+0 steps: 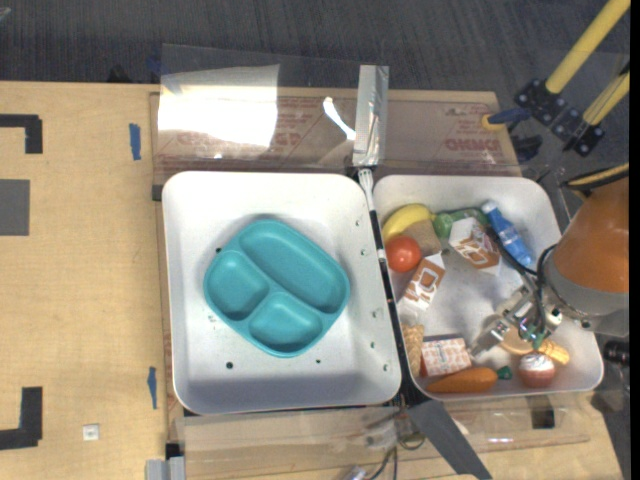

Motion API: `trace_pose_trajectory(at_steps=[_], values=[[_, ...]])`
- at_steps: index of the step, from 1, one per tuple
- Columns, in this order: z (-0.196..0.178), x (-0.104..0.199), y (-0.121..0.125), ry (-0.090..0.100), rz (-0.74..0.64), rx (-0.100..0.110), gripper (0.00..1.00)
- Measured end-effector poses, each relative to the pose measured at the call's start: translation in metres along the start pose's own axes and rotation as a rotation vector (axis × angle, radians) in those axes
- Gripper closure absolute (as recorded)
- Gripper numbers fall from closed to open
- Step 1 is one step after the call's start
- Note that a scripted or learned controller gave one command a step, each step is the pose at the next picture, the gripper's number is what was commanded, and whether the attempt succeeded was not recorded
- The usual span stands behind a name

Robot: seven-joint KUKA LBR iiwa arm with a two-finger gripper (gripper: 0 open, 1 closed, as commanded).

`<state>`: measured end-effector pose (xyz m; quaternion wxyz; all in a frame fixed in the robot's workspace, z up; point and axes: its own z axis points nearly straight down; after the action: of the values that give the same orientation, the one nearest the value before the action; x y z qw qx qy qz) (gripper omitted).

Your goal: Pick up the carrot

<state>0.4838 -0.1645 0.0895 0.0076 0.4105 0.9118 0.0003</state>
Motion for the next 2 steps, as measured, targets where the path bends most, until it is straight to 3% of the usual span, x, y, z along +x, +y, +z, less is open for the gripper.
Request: trace_pose_trajectory(at_steps=[1, 2], values=[[-0.01, 0.001, 0.003, 0.003, -0.005, -0.003, 1.0], [-0.06, 0.029, 0.024, 0.008, 0.133, 0.003, 1.0]])
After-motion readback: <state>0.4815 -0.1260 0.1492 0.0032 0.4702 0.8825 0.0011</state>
